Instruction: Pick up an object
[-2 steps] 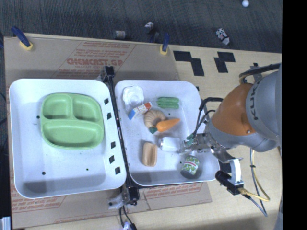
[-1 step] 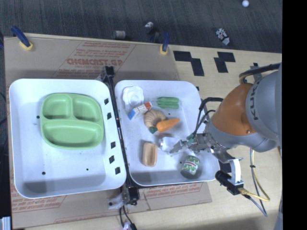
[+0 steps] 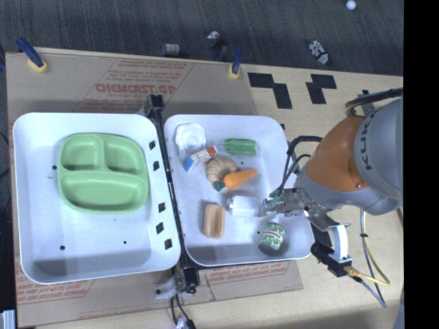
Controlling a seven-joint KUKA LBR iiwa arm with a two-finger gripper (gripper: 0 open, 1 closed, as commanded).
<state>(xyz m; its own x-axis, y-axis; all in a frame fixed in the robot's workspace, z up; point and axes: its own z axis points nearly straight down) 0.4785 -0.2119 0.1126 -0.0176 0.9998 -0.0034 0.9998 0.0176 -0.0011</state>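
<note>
Bench surface is brown cardboard with two shallow white bins set side by side, touching along a black divider strip.

Left bin (image 3: 34, 184): holds one green divided plate (image 3: 103, 172), lying flat in the upper half. Bare white floor runs below the plate and along the left wall.

Right bin (image 3: 206, 258): contents sit mostly in the upper and middle part.
- White cup or lid (image 3: 190, 138) near the top left corner.
- Small red-and-white carton (image 3: 199, 157) just below it.
- Green cucumber-like piece (image 3: 240, 146) near the top right, lying flat.
- Tan croissant (image 3: 221, 168) at centre, touching an orange carrot (image 3: 240, 179) on its right.
- Tan bread roll (image 3: 213, 220) in the lower middle, apart from the others.
- Small white block (image 3: 241, 206) just right of the roll.
- Green-and-white can (image 3: 272, 237) at the lower right corner, close to the bin's right wall and bottom rim.

Arm enters from the right; the orange band (image 3: 333, 160) sits over the bin's right rim. The gripper (image 3: 276, 203) is low at the right side of the right bin, just above the can and beside the white block. The finger spread cannot be judged; nothing is seen held between them.

Open floor in the right bin: the lower left strip beneath the roll, and a patch between the carrot and the right wall.
</note>
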